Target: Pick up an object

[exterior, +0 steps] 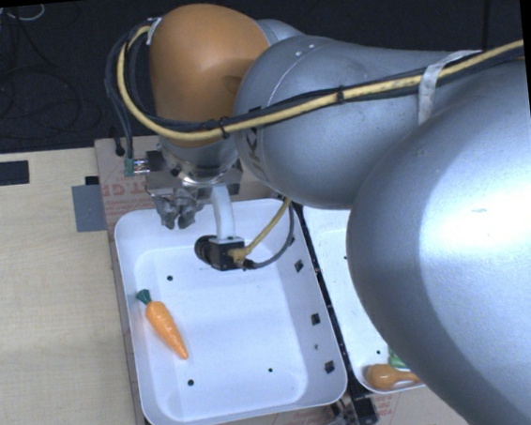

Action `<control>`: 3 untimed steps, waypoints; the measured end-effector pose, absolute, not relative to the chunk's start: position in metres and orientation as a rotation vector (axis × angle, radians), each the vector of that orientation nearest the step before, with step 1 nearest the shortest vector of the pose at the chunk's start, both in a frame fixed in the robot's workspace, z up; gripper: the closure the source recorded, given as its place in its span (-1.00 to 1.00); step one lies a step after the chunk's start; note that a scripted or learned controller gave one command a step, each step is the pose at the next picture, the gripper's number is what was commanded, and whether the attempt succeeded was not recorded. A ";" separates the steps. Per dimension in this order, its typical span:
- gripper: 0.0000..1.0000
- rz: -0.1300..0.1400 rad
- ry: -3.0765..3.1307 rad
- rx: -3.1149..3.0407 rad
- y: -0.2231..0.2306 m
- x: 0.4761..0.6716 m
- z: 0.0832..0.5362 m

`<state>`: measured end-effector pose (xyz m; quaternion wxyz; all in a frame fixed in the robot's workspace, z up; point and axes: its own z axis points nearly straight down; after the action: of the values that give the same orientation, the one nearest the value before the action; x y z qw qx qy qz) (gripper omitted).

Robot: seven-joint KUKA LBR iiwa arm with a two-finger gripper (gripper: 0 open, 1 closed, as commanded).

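The carrot (165,329) lies in the left part of the left bin (231,404), near the left wall, with its green end pointing to the upper left. The gripper (180,213) hangs at the upper edge of this bin, well apart from the carrot; whether it is released or clenched, I cannot tell.

I think the risk is a miss: the carrot is thin and lies slanted close to the wall, so it may slip or roll away. The wall itself may block a descent. A black piece (217,252) with a yellow cable (270,237) hangs beside the gripper. A second orange object (389,375) lies in the right bin (341,286), partly hidden under the arm (399,136).
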<state>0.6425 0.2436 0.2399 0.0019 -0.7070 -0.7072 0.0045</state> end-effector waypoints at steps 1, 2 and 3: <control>-1.00 0.006 -2.219 -2.222 0.243 0.644 0.244; -1.00 0.020 -2.216 -2.220 0.215 0.642 0.158; -1.00 -0.005 -2.225 -2.231 0.240 0.597 0.088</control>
<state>0.5966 0.2404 0.0881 -0.0046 -0.7082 -0.7060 -0.0016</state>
